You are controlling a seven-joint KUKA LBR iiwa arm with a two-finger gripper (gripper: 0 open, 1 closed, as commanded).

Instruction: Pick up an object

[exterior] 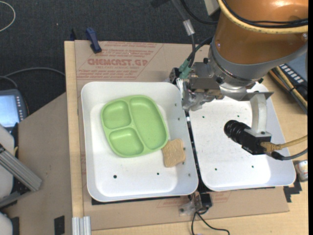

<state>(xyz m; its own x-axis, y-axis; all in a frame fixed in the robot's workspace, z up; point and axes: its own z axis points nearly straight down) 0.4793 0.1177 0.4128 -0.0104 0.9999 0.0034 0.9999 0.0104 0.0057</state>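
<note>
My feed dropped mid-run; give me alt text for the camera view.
The grey-and-orange arm hangs over the two bins' shared edge, its tool near the top. The left bin holds a green divided plate with a tan sponge-like piece touching its lower right corner.

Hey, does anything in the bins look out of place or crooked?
Only mildly: the green divided plate sits rotated in the left bin, and the tan sponge lies tilted against its lower right corner. Nothing looks spilled or damaged.
</note>
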